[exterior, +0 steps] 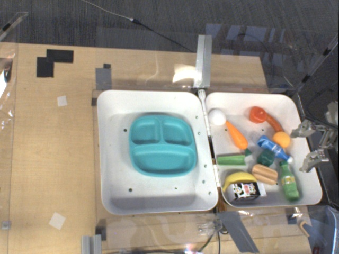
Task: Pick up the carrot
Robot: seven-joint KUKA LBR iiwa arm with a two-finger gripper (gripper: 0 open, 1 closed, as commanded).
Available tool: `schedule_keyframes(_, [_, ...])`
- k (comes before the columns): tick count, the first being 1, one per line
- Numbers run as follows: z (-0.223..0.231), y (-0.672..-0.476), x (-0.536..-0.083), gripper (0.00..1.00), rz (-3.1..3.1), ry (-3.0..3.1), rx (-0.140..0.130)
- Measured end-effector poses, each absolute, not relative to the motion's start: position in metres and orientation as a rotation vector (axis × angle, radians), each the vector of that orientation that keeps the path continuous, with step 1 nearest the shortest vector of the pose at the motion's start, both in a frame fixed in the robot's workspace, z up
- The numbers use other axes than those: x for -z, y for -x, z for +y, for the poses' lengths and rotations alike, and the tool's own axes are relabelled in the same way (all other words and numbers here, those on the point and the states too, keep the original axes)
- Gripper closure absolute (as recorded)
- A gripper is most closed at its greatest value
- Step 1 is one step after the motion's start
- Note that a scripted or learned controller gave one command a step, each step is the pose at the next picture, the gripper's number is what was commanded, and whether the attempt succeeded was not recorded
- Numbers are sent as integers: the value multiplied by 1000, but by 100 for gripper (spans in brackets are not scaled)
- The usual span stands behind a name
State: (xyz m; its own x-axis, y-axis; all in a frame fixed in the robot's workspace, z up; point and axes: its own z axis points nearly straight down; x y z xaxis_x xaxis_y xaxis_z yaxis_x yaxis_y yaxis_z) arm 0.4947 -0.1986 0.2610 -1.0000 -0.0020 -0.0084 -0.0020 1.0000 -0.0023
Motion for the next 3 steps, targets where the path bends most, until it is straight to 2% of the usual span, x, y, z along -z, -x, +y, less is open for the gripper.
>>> schedule_keyframes(1, [-173, -594, -154, 0, 3141, -120, -5])
schedule_keyframes(2, [-89, -558, -91, 0, 3120, -268, -3])
schedule_keyframes(3, [-88, -612, -88, 0, 2872, -1247, -6])
